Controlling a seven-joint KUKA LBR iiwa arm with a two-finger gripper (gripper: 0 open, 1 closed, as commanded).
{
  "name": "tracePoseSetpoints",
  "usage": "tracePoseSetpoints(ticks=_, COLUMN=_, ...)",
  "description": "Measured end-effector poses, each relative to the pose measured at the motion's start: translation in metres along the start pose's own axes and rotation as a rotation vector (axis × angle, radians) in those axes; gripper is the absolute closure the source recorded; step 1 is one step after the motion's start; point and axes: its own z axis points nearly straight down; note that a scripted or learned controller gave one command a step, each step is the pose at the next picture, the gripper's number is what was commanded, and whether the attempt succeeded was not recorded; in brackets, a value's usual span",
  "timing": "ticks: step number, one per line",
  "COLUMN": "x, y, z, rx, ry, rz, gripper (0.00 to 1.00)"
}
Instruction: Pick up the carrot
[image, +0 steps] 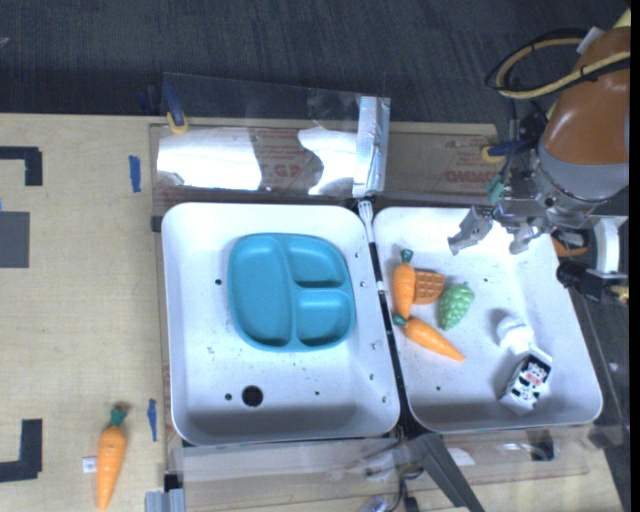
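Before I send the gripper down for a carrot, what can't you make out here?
- Camera view: upper carrot overlaps the waffle piece; whether they touch is unclear.
- Arm: cut off by the right edge.
- Milk carton: print too small to read.
- Dark spot in the left bin: too small to identify.

Divided tray (291, 290) lies in the left bin (190, 330); two carrots (433, 337) in the right bin (570, 390), milk carton (526, 380) right of them
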Motion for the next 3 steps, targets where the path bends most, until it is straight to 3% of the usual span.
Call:
tracePoseSetpoints(ticks=1, x=0.052, y=-0.084, z=0.066, rx=0.003, ry=0.0, rz=0.075, gripper=0.0)
tracePoseSetpoints(ticks=2, x=0.044, y=-0.094, z=0.064, rx=0.002, ry=0.001, rz=0.122, gripper=0.0)
tracePoseSetpoints(ticks=3, x=0.007, y=-0.109, z=0.15, rx=0.005, ry=0.001, rz=0.087, gripper=0.0)
